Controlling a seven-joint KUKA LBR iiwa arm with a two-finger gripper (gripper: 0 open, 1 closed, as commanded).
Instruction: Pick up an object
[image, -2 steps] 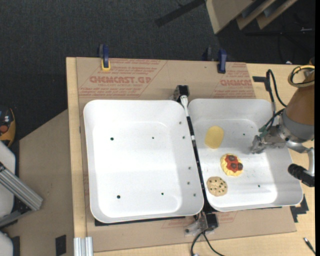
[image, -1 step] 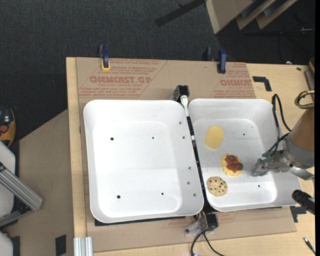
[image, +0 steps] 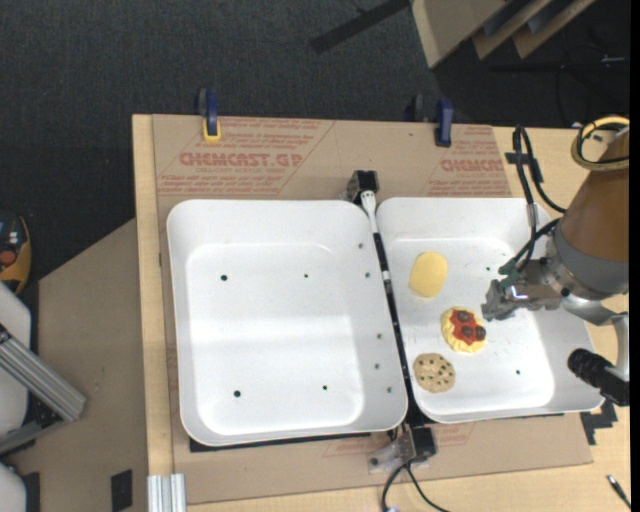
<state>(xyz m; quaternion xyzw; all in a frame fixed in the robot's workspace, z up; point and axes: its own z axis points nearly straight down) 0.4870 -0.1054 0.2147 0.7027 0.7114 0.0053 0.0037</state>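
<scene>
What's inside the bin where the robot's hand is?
The right bin holds a yellow lemon-like piece, a small pizza and a cookie. The gripper and arm cover its right side, so anything there is hidden.

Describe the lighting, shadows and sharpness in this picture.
Camera view: even, soft light, with no strong glare on the white bins; faint shadows sit under the yellow piece, the red-topped piece and the cookie; the bins and food look sharp, while the gripper is slightly blurred; the floor around the bench is dim.
</scene>
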